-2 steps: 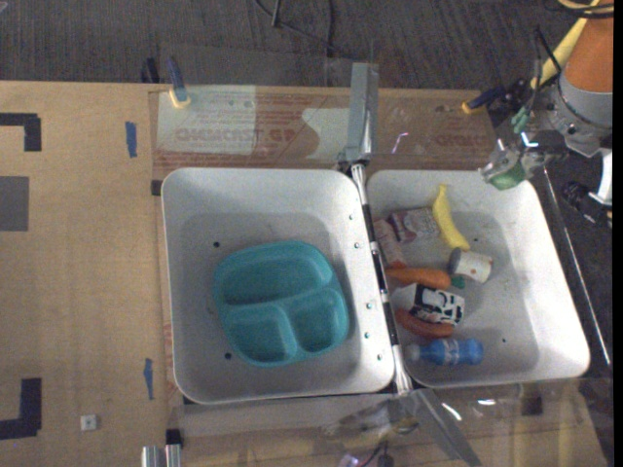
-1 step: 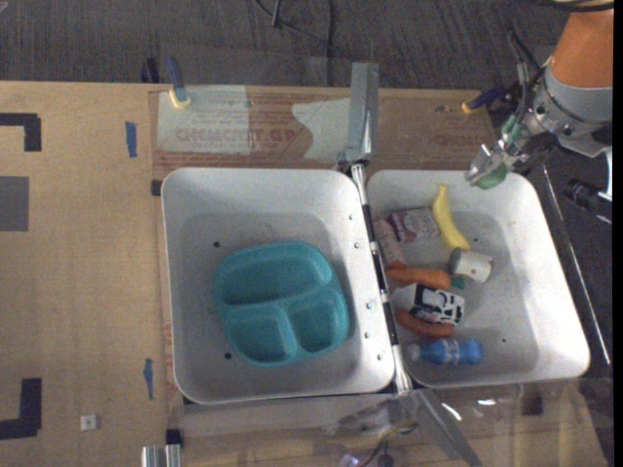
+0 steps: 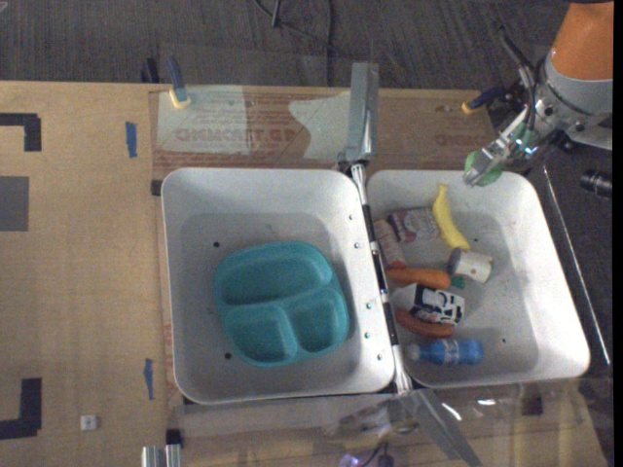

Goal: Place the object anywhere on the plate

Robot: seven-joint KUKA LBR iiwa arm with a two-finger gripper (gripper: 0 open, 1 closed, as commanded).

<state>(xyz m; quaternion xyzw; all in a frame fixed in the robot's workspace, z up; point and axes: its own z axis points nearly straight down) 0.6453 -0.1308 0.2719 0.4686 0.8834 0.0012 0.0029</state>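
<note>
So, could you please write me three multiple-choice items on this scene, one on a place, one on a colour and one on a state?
1. Where does the plate lie?
A. in the left bin
B. in the right bin
C. on the bench outside the bins

2. What colour is the plate?
A. red
B. teal
C. yellow

3. How does the plate stand with regard to the task?
A. a banana lies on it
B. a bottle lies on it
C. nothing lies on it yet

Answers: 1 A, since the plate sits alone in the left bin. 2 B, since its three compartments are all teal. 3 C, since the banana, the bottle and the other items lie in the right bin, and the gripper hovers over that bin's far edge.
</note>
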